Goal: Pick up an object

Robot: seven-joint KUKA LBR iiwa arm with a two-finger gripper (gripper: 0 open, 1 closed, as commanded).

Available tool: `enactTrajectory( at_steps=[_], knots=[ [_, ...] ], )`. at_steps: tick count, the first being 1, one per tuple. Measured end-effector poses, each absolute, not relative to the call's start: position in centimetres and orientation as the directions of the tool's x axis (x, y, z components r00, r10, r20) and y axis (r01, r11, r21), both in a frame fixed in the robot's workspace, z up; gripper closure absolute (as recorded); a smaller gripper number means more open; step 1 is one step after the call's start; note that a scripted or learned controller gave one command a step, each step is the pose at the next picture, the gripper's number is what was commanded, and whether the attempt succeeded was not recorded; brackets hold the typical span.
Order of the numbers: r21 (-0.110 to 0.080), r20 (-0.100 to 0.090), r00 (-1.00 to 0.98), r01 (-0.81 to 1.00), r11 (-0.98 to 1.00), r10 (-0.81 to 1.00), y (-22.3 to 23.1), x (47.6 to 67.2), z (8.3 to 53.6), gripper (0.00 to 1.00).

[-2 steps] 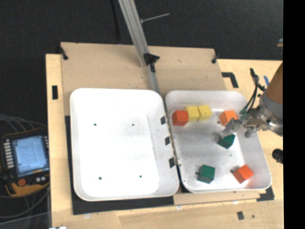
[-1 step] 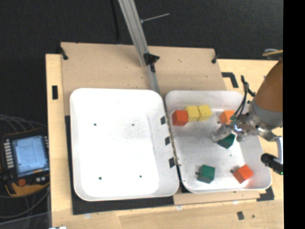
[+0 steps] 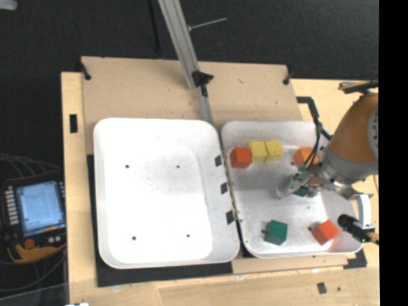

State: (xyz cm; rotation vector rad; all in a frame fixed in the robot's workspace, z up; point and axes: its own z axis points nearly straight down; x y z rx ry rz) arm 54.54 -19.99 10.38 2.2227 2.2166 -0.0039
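The right bin (image 3: 255, 250) holds several blocks. A red-orange cube (image 3: 240, 157) and two yellow blocks (image 3: 258, 150) (image 3: 274, 148) sit in a row near its far edge. An orange block (image 3: 304, 155) lies just right of them, partly covered by the arm. A green block (image 3: 275, 232) and another orange block (image 3: 324, 232) rest near the front edge. My gripper (image 3: 296, 187) hangs low over the middle-right of this bin, below the partly covered orange block and above the bin floor between the two rows. Nothing is visibly held in it.
The left bin (image 3: 102, 171) lies beside the right one, with small black clips (image 3: 224, 187) along the shared edge. A slanted metal rail (image 3: 182, 37) rises behind the bins. A handheld pendant with a lit screen (image 3: 38, 209) sits at far left.
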Motion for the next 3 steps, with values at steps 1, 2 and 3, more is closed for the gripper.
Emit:
enactTrajectory(
  at_steps=[1, 2, 3],
  knots=[
    [0.006, -0.002, 0.008, 1.0, -0.008, 1.0, -20.0, 54.7, 11.7, 1.0],
    [0.006, -0.002, 0.001, 1.0, -0.001, 1.0, -20.2, 54.9, 16.0, 1.0],
    [0.007, -0.003, 0.002, 1.0, -0.002, 1.0, -21.1, 54.7, 20.9, 1.0]
  ],
)
